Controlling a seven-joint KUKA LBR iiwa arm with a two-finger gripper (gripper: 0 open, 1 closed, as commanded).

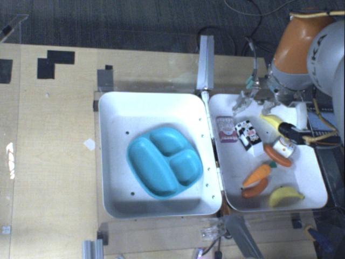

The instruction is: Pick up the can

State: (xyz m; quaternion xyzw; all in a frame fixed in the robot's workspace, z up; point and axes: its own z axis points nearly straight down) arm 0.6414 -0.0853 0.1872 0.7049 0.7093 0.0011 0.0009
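Note:
The can [227, 130] is small, with a pink and maroon label, and lies in the right bin [318, 198] close to its left wall. My gripper [255, 98] hangs over the back of that bin, up and to the right of the can and apart from it. Its fingers are spread open with nothing between them. The grey arm with its orange band [295, 45] reaches in from the upper right.
The right bin also holds a black-and-white block [248, 134], two yellow bananas [285, 196], a small bottle [284, 144], a red sausage [277, 156] and a carrot [256, 175]. A blue divided tray [164, 161] lies in the left bin [116, 117].

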